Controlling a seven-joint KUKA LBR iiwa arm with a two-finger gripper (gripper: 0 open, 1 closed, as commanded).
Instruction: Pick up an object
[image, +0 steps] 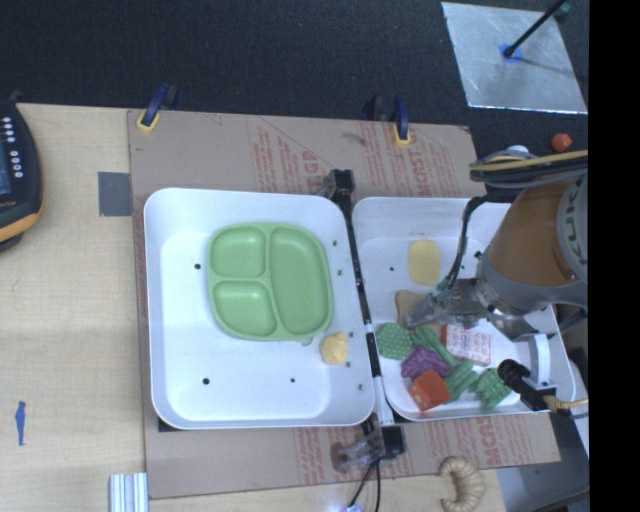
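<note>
Left bin holds a green divided plate at frame centre-left, with a small yellow piece just off the plate's lower right corner. Right bin at centre-right: arm enters from the right, claw low over a clutter of green, purple, red items. Claw opening and grasp: cannot tell.

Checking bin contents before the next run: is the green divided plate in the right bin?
No. The green divided plate lies in the left bin, while the gripper works over the right bin.
</note>
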